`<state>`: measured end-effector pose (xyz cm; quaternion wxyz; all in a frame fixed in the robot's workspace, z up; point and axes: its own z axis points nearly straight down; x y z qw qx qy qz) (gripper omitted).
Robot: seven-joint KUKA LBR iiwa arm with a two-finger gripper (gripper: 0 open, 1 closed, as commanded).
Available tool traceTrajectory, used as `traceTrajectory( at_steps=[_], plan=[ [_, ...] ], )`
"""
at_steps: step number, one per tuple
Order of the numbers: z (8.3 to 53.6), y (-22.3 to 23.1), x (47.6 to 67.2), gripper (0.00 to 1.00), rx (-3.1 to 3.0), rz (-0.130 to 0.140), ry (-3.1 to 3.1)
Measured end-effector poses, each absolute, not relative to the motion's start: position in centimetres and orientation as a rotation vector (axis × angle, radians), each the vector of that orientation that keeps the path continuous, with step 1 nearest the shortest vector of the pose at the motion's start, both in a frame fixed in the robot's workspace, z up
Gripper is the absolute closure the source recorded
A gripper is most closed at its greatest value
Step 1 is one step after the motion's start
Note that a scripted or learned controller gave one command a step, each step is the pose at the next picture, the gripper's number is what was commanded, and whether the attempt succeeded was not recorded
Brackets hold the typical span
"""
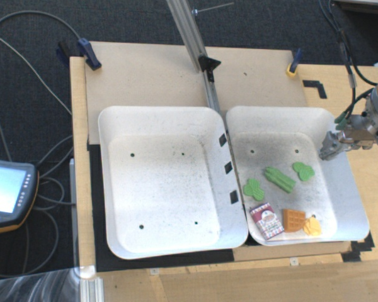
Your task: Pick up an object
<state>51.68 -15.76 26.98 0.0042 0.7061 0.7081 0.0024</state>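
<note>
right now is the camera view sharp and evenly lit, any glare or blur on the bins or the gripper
Camera view: soft, even light, no hard shadows; the right bin and its green pieces are reasonably sharp, with grey speckle on both bin floors rather than glare; the left bin shows bright white rims; the gripper at the right edge looks slightly soft.

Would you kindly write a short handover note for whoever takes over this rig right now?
Gripper: at the right bin's right rim, above the objects, nothing seen between its fingers; open or shut cannot be told.
Objects, all in the right bin: green long piece, green piece to its right, green piece to its left; along the near edge, maroon packet, orange block, yellow piece.
Done: no pick yet.
Left: descend on one object, grasp, lift.
</note>
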Motion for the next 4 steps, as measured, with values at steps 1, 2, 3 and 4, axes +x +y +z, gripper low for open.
traceTrajectory(
  at_steps=[1,2,3,4],
  plan=[
    [27.5,-10.8,51.7,1.0,2.215,0.004,2.23],
    [25.7,-5.5,51.1,1.0,2.218,0.0,2.232],
    [26.2,0.3,50.6,1.0,2.215,0.002,2.233],
    [26.3,5.8,49.7,1.0,2.216,0.001,2.233]
  ],
)
